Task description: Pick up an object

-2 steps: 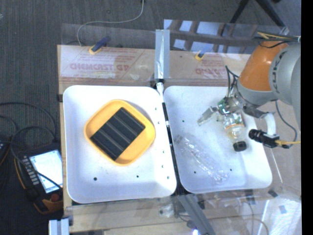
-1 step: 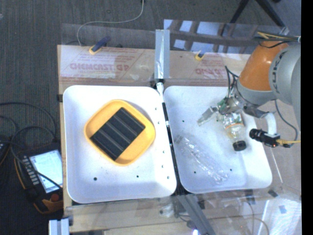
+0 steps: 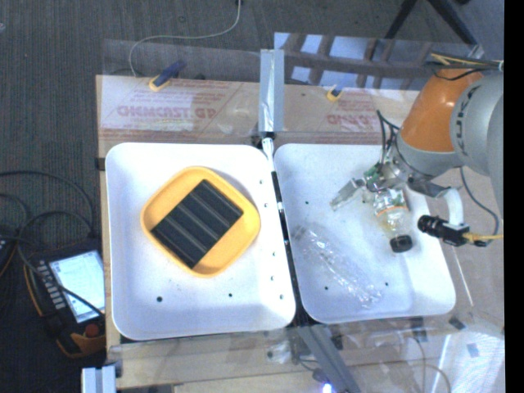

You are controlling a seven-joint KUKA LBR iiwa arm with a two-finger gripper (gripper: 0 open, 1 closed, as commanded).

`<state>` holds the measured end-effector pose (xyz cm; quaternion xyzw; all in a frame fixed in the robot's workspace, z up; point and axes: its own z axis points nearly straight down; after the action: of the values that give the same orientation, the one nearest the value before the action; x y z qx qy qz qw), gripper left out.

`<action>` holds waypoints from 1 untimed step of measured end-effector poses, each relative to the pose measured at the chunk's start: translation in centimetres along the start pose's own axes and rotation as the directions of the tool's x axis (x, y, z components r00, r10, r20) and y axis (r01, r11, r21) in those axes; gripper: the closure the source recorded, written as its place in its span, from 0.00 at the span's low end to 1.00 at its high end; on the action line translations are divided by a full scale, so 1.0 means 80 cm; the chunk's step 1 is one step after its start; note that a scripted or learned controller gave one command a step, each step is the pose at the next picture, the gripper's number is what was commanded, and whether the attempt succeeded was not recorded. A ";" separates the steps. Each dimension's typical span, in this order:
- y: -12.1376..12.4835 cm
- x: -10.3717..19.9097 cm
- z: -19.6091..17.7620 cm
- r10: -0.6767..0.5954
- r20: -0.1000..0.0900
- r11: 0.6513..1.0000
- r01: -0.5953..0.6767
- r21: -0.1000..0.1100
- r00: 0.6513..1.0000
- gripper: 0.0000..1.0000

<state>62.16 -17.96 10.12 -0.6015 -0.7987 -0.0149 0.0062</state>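
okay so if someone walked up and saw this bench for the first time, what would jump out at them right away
Most likely the yellow dish with a black ribbed insert, lying in the left bin. Next, the grey arm's orange band at the upper right, above the right bin, with the gripper down among small clear items there. A crumpled clear plastic piece lies in that bin's middle, easy to miss against the white.

The tabletop (image 3: 188, 109) is a pale board with red print on it. Two white bins lie on it side by side, touching: the left bin (image 3: 131, 285) and the right bin (image 3: 426, 293). A yellow clamp (image 3: 166, 74) sits at the back edge.
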 end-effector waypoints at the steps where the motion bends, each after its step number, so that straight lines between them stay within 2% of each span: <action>1: 0.000 0.000 0.000 0.000 0.000 1.000 0.000 0.000 1.000 0.00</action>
<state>62.16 -17.98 10.14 -0.6013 -0.7988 -0.0149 0.0060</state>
